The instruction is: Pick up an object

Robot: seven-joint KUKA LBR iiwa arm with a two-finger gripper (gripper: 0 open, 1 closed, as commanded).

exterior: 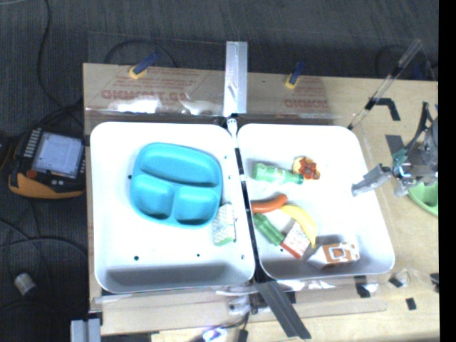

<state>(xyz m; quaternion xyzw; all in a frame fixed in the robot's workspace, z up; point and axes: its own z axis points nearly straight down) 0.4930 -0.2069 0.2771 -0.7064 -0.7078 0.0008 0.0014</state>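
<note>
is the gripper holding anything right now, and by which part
It cannot be told. The gripper sits at the right bin's right edge, apart from the toys, too small to read.

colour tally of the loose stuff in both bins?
Blue: 1, divided tray, left bin
Pale green/white: 1, packet, left bin
Green: 2, bottle and smaller item, right bin
Red/orange: 2, sausage-like piece, small toy
Yellow: 1, banana
White and orange: 2, cartons
Total: 9

Tray [174, 184] in left bin [107, 262]; banana [303, 221] etc. in right bin [370, 212].
</note>
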